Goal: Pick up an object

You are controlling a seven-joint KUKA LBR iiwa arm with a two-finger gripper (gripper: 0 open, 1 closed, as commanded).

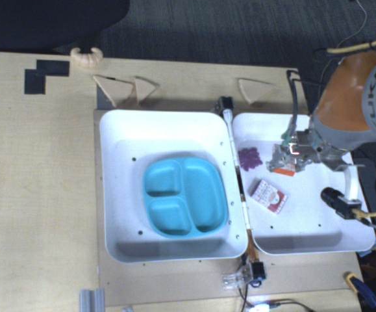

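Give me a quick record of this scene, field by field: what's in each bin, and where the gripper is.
left bin: blue three-compartment plate
right bin: purple item, red and white packet, small orange item
gripper: over the right bin, right by the orange item
grasp: cannot tell from this view

Blue divided plate (184, 197) flat in left bin (119, 174) — purple clump (249, 156), red-white packet (269, 196), orange scrap (284, 170) in right bin (304, 223).
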